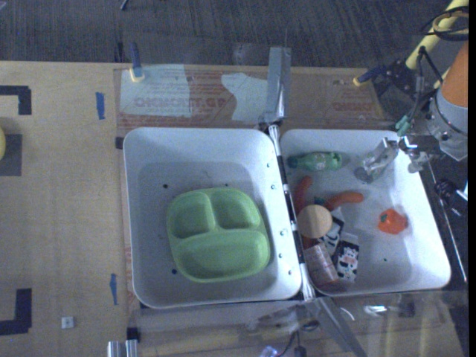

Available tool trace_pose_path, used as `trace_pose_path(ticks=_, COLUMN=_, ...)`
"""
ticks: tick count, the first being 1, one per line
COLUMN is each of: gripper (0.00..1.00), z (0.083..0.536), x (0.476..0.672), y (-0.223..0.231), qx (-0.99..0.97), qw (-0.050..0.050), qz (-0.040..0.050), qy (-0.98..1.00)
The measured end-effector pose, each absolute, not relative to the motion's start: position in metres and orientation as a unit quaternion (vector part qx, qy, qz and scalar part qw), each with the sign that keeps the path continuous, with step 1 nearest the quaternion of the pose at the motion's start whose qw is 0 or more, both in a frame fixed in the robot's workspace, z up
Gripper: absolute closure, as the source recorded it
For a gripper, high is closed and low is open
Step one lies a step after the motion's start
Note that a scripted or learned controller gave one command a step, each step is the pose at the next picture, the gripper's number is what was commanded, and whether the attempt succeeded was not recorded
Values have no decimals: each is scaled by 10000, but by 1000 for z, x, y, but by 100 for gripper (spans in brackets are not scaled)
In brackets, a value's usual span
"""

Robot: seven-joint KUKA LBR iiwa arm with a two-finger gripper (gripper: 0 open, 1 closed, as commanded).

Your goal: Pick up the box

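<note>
A small white box with black cow patches (347, 259) lies near the front of the right bin (435, 262). A pinkish box (321, 265) lies beside it against the bin's left wall. My gripper (374, 163) hangs over the back of the right bin, well behind and to the right of both boxes. Its fingers (364, 173) are open with nothing between them.
The right bin also holds a green bottle (316, 160), two red sausages (343, 198), a wooden ball (314, 221) and an orange-red toy (392, 221). A green divided plate (217, 234) lies in the left bin (141, 155). The bins' shared rim runs down the middle.
</note>
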State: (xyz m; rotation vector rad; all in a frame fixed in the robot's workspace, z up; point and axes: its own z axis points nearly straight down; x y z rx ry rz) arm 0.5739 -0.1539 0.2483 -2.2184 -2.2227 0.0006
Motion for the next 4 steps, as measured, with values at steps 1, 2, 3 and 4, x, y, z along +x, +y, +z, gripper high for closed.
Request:
trace_pose_path(ticks=1, gripper=0, z=316, x=609, y=-173, qx=-7059, qw=-17, qz=-4, qy=-7084)
trace_pose_path(ticks=2, gripper=0, z=198, x=569, y=-136, qx=-7129, qw=-4, qz=-2, qy=-7013)
trace_pose_path(ticks=3, gripper=0, z=106, x=586, y=-111, qx=-7325, qw=-28, qz=-25, qy=-6808)
trace_pose_path(ticks=4, gripper=100, z=118, x=587, y=-114, qx=-7341, qw=-52, qz=-30, qy=-6791)
